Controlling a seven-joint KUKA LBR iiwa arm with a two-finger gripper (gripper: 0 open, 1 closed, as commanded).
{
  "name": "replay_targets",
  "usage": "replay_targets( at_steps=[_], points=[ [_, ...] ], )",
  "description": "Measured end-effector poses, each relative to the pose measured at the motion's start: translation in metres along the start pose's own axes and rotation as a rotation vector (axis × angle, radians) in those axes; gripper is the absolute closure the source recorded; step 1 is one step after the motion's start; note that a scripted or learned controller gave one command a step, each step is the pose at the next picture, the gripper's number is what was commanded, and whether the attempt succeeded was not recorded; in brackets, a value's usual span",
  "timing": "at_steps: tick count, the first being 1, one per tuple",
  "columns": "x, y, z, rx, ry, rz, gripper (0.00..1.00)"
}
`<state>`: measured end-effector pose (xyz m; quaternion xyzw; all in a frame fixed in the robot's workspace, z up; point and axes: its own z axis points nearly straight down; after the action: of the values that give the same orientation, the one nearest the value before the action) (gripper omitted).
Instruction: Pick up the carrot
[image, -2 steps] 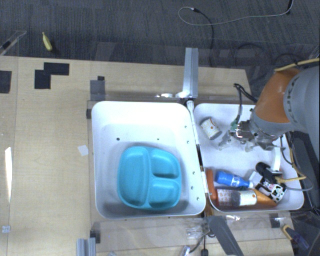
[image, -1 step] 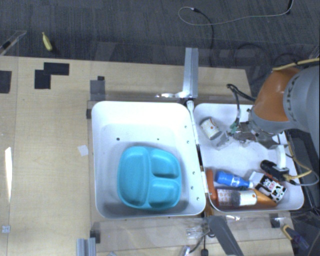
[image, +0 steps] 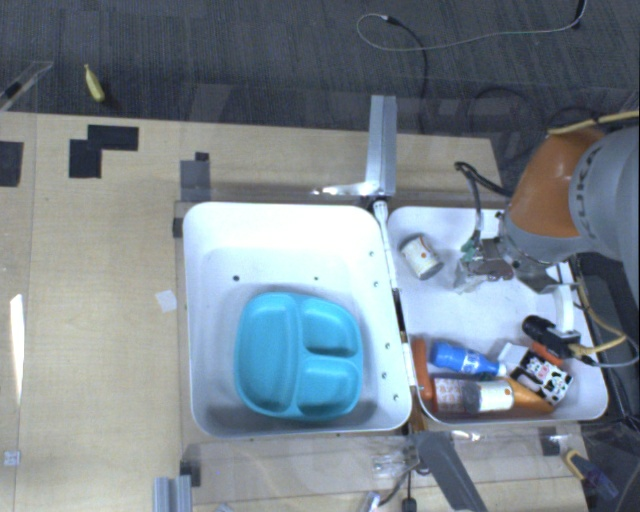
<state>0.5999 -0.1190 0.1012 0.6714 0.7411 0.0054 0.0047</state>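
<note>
Orange carrot (image: 424, 372) lies wedged against the bin wall (image: 404, 330) under bottles, so my jaws (image: 478, 262), state unclear, may grab clutter instead.

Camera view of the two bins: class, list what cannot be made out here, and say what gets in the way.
- Carrot: mostly covered by the bottles lying over it along the right bin's front wall.
- Gripper: fingers too small and blurred to read.
- Black-and-white box: print too small.
- Arm: cut off by the right edge.
</note>
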Motion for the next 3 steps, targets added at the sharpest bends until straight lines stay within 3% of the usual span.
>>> replay_targets(
  at_steps=[1,2,3],
  points=[
    [0.022,-0.009,0.011,0.001,-0.006,-0.006,1.0],
    [0.029,0.0,0.011,0.002,-0.006,-0.099,1.0],
    [-0.008,-0.018,0.011,0.001,-0.002,0.062,1.0]
  ],
)
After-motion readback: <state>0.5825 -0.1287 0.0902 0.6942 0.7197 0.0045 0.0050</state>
